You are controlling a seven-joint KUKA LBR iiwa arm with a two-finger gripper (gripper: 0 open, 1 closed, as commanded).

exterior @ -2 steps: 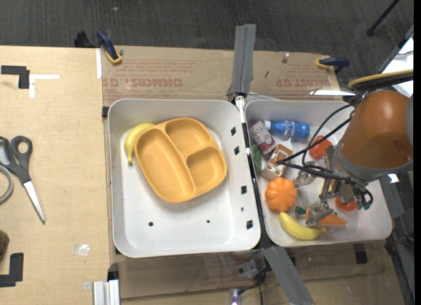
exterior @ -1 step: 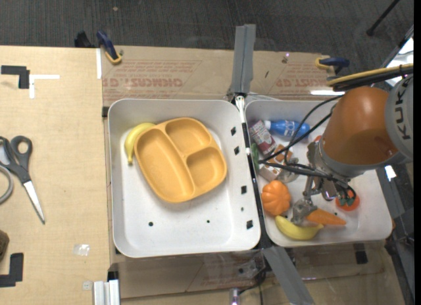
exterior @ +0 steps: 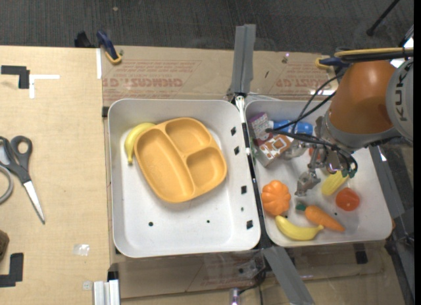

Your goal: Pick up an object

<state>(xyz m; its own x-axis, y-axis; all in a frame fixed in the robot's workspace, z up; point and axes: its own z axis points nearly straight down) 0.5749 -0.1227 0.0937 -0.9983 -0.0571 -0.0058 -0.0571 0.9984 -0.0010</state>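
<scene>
A: Any writing to read?

B: Little. Starting at the left, scissors (exterior: pixel 23 172) lie on the bench (exterior: pixel 59 231), which bears black tape marks but no words. The cardboard sheet (exterior: pixel 164 73) behind the bins has red print on it, mirrored and too faint for me to make out. On the arm (exterior: pixel 388 100) at the far right edge, a few white letters show, "KU" as far as I can read them.

A: And the bins?

B: The left bin (exterior: pixel 177 231) holds an orange divided plate (exterior: pixel 179 159) with a banana (exterior: pixel 135 138) tucked against its left rim. The right bin (exterior: pixel 378 228) holds a printed packet (exterior: pixel 273 149) (label unreadable) near its far left corner, something blue (exterior: pixel 296 127) beside it, a small orange pumpkin (exterior: pixel 275 196), a second banana (exterior: pixel 297 229) at the near edge, a carrot (exterior: pixel 322 217) touching it, and a tomato (exterior: pixel 347 198).

A: The arm's pose?

B: It reaches in from the right, orange band above the wrist, cables trailing leftward. The hand (exterior: pixel 322 172) points down into the right bin, just above the middle, beside a small yellow piece (exterior: pixel 333 183) that lies left of the tomato. Whether its fingers are spread or closed, I cannot tell.
</scene>
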